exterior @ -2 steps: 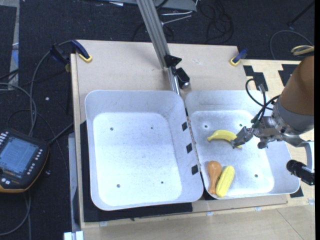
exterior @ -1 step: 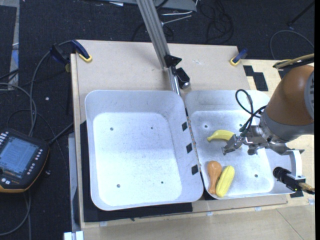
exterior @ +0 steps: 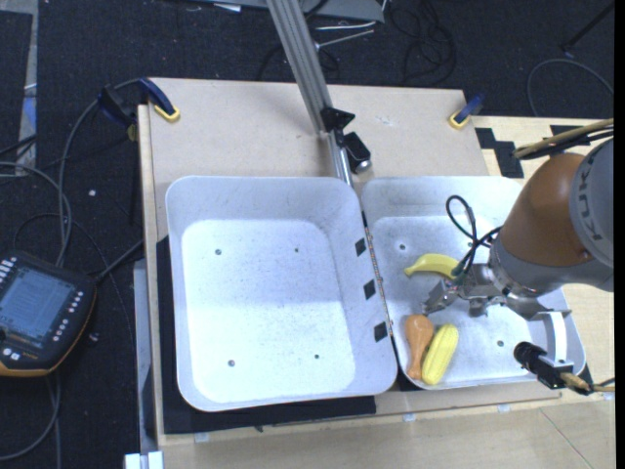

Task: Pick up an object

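Your gripper (exterior: 452, 297) sits just beside the banana (exterior: 433, 264) in the right bin (exterior: 410, 213), its opening indiscernible; the arm (exterior: 557, 228) lettering reads "KU".

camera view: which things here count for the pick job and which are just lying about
For the job:
- gripper, low over the right bin
- banana
- orange toy
- yellow corn cob, touching the orange toy

Just lying about:
- left bin
- handheld pendant on the floor
- bench clamp
- metal pole
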`<state>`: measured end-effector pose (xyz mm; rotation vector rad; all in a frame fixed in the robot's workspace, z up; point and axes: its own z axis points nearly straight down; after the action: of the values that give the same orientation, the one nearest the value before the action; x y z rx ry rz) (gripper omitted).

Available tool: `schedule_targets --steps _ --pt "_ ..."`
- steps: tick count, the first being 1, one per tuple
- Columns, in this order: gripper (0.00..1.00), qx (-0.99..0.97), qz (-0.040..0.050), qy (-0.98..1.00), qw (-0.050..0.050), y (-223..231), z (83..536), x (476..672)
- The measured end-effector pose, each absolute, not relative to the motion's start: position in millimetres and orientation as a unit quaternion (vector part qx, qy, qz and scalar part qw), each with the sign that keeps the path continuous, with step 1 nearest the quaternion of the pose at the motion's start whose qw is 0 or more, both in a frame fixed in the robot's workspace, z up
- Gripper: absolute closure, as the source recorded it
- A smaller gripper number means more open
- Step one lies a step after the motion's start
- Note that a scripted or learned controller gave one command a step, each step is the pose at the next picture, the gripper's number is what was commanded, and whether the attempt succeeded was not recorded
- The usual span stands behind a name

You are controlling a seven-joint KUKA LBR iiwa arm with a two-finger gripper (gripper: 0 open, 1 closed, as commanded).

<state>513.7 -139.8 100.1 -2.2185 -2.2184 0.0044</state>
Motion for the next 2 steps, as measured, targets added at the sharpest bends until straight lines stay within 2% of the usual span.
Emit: schedule_targets --steps 1,2 --pt "1.0 -0.707 -0.0002 -0.707 0.0 -140 113 515.3" --pt "1.0 -0.707 -0.0014 -0.707 -0.002 -139 175 517.7"
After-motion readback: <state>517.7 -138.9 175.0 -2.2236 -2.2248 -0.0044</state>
